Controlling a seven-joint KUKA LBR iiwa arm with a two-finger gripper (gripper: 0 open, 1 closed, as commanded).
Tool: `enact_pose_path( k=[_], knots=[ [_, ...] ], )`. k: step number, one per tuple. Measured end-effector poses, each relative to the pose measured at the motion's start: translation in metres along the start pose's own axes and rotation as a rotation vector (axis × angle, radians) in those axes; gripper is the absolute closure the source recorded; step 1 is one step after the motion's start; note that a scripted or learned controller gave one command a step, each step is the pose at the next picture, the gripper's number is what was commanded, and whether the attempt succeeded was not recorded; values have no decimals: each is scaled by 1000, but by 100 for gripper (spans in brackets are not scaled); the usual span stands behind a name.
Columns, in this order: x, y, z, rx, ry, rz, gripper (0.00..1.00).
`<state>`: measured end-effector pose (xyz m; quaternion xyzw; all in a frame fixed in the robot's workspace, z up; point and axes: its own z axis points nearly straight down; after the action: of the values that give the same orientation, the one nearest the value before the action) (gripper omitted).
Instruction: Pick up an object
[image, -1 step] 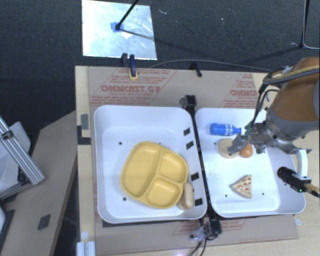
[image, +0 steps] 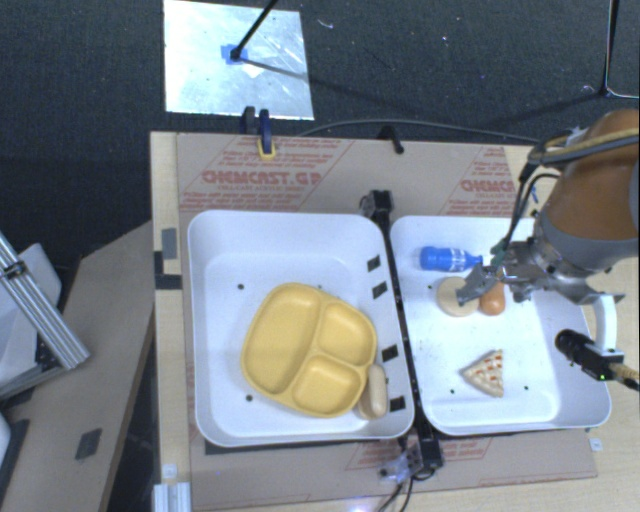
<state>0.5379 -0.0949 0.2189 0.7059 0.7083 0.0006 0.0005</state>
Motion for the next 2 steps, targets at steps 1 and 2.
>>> enact_pose_path(
  k=[1, 2],
  knots=[
    [1, 4, 62, 4, 1, 2, 0],
    [6, 7, 105, 4, 1, 2, 0]
  ],
)
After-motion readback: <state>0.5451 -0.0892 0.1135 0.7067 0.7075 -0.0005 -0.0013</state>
